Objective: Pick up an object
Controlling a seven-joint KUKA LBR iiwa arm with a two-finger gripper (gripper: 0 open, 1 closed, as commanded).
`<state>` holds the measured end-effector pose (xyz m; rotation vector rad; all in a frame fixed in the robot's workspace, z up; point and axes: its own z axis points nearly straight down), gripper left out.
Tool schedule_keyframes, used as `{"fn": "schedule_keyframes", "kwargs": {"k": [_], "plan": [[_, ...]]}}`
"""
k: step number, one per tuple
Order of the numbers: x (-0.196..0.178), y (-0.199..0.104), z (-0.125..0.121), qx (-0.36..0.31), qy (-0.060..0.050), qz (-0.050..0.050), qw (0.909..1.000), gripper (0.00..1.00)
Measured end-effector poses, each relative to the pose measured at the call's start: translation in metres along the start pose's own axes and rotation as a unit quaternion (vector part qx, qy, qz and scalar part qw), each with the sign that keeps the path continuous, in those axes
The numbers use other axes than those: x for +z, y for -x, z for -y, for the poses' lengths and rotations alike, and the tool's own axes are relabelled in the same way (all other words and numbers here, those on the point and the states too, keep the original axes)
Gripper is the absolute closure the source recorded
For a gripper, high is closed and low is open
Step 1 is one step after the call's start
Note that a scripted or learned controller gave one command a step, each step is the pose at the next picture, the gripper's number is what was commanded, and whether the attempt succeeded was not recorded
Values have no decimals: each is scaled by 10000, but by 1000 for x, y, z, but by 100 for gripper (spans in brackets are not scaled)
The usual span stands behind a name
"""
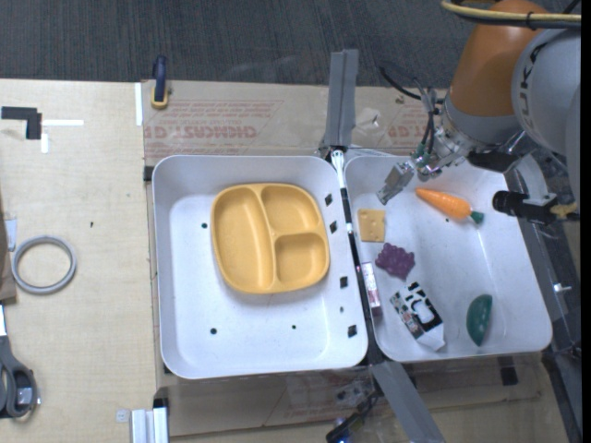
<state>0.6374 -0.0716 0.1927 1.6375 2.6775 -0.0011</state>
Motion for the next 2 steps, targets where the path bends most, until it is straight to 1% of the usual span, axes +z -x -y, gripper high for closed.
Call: {"fn": "schedule_keyframes", "kwargs": {"k": [1,2], "plan": [[100,70,51,264,-13,-30,9996,0],[90,72,50,254,4,5,9997,100]]}}
